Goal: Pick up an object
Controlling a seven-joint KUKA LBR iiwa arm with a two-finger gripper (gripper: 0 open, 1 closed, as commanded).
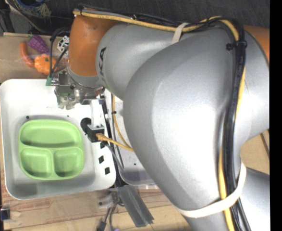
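Note:
A light green plate with three compartments lies flat in the left white bin, filling most of its floor. My gripper hangs over the bin's far right part, just beyond the plate's far edge, below the orange wrist band. Nothing shows held beneath it. The big grey arm covers most of the right bin.
Orange and purple toy pieces lie on the wooden bench beyond the left bin, outside it. A black fitting and a yellow cable sit at the divider between the bins. A strip of the right bin shows under the arm.

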